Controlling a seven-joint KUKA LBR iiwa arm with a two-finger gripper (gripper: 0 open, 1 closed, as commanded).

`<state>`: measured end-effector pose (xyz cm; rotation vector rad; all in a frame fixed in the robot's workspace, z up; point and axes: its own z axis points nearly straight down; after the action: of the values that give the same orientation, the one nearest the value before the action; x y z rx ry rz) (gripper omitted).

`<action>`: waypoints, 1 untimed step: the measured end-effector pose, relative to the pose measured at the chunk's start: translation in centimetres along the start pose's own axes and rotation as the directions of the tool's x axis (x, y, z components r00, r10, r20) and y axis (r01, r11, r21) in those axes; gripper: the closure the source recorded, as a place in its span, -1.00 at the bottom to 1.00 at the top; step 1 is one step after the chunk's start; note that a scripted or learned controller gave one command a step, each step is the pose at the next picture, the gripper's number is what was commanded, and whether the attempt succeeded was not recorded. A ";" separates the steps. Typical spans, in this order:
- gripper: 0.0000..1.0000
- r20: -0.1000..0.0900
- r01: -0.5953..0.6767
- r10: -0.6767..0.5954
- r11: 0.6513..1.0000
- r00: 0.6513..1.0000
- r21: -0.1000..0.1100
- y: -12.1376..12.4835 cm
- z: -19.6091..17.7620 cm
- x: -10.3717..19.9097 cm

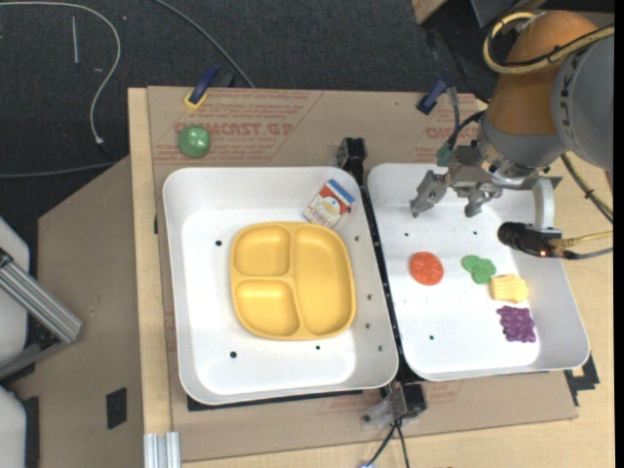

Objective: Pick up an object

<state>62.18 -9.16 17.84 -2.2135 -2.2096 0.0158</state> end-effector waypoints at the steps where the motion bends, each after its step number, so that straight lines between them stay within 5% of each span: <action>1: -1.00 0.001 0.002 -0.002 1.000 1.000 -0.015 0.3 -0.9 0.0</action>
<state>62.51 -9.14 18.72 -2.2192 -2.2205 0.0003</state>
